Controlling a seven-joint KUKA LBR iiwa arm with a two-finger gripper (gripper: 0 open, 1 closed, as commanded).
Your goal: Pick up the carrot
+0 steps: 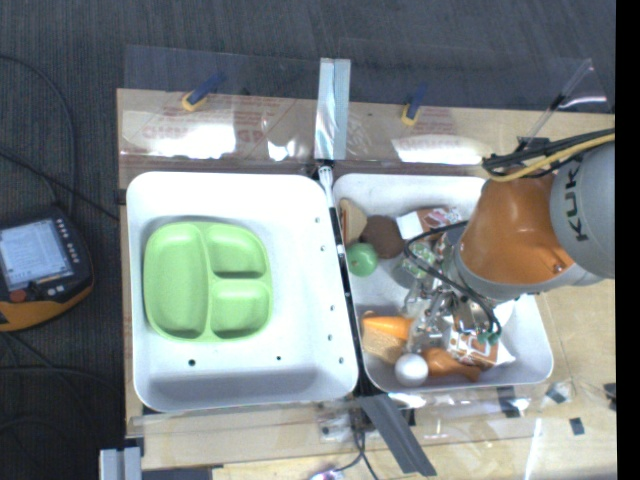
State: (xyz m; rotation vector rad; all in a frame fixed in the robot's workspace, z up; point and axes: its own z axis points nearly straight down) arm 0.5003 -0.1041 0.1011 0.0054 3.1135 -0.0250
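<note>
Dark carpet surrounded the worktop (140, 108) and its two bins. From above, the end effector (432, 313) hovered in the right bin (530, 353), its opening impossible to judge. At its seven o'clock lay the carrot (386, 328), ungrasped; the pickup remained undone.

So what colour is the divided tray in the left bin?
Light green tray, seen in the camera view.

Legible text: letters "KU" on the grey arm (597, 218), up and right of the tool. Nothing else readable.
</note>
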